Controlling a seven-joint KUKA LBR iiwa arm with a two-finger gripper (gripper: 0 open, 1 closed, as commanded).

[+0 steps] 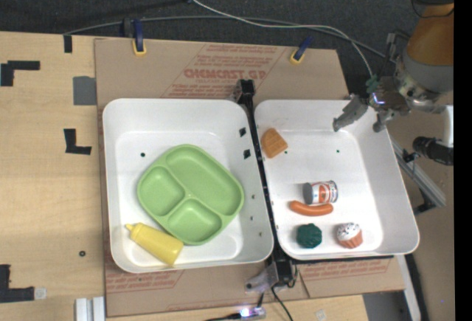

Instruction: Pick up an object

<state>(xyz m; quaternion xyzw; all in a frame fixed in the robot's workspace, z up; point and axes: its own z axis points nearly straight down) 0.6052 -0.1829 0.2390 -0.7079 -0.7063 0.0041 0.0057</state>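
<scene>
Your two bins: left bin (118,164) holds one green tray (190,192), one yellow bottle (155,243). Right bin (383,187): bread slice (274,142) near back-left corner, can (320,192), sausage (310,209), green ball (309,236), cupcake (349,235). Gripper (363,114) open, empty, at back-right corner.

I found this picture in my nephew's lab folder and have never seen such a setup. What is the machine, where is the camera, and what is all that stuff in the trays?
It is a single robot arm, grey with an orange band, reaching in from the right. At its end is a two-finger pincer, hanging over the top right corner of the right bin with nothing between its fingers. The camera is fixed above the bench, looking down at a slant. The left bin holds a green divided plate and a yellow bottle. The right bin holds a toy bread slice, a small can, a sausage, a dark green lump and a cupcake.
</scene>
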